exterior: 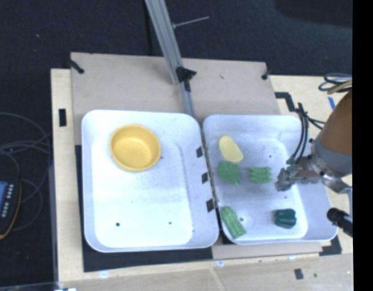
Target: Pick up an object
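1. The arm (pixel 336 135) is reaching in from the right, its orange band sitting above the grey wrist.
2. The gripper (pixel 285 179) is hanging low over the right bin (pixel 277 126), near the bin's right side. Whether the jaws are wide or narrow, I cannot tell; nothing is showing between them.
3. A light green piece (pixel 259 174) is lying just left of the gripper, close to it but apart.
4. A darker green piece (pixel 229 172) is resting left of that, with a yellow piece (pixel 230 150) just above it.
5. A dark green pepper (pixel 285 218) is sitting below the gripper, near the bin's lower right corner.
6. A long green piece (pixel 233 221) is lying tilted at the lower left corner.
7. The left bin (pixel 144 223) is holding a yellow bowl (pixel 135 148), upright, in its upper left part.
8. Both bins are sitting side by side on the surface (pixel 137 71).
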Controlling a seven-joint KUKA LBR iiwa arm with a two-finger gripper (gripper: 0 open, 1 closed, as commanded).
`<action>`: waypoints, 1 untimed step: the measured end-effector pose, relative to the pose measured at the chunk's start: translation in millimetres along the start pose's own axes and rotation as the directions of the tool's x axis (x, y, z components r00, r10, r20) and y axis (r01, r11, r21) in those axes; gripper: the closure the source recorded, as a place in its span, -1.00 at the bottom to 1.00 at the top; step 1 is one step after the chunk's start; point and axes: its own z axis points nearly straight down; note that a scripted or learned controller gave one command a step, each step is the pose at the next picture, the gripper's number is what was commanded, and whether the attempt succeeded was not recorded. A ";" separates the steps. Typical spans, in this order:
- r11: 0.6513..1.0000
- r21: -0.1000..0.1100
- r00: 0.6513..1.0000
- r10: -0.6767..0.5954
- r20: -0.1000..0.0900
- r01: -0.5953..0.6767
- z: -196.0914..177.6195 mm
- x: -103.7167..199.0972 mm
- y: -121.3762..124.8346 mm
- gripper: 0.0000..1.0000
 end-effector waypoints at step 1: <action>1.000 0.001 1.000 0.001 0.000 -0.001 -52.2 -5.0 -7.9 1.00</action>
